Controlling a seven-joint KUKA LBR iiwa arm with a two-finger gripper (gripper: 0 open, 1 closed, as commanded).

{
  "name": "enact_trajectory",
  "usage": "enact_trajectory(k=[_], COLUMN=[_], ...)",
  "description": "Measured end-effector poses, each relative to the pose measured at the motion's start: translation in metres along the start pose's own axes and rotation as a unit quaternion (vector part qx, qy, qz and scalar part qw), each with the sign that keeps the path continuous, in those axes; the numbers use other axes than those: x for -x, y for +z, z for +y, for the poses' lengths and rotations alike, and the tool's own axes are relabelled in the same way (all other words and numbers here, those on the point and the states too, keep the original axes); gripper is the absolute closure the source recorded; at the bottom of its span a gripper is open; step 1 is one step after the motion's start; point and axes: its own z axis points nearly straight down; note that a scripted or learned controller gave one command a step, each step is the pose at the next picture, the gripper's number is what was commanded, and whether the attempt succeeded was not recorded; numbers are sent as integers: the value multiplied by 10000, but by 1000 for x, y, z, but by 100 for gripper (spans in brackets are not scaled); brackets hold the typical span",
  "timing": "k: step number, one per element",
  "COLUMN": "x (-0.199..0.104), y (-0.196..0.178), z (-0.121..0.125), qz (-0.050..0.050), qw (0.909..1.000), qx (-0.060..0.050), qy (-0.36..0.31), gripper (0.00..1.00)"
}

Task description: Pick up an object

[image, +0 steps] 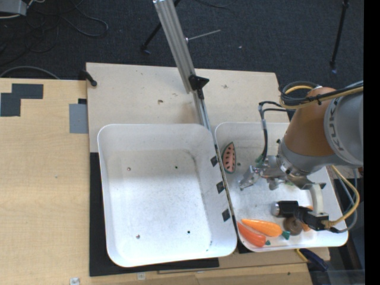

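Dark carpet and cables surrounded the bench. My gripper [248,180] hung low in the right bin [249,136], holding nothing; whether it was open I could not tell. A watermelon slice [229,157] lay just beyond it by the wall; carrots [259,229] lay nearer. Closing there might have caught only air. No writing was legible.

Dark carpet floor [267,16] beyond bench far edge, black cables [71,8] strewn at far left. Pale wood bench [41,177]; lighter board [178,94] beneath white bins.
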Motion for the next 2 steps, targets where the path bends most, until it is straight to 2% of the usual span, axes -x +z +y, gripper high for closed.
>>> enact_trajectory(k=[1,2], x=[3,8], y=[-13,-57], z=[1,-3], qz=[-6,-13], qw=[10000,10000], qx=[25,57], qy=[45,41], gripper=[100,100])
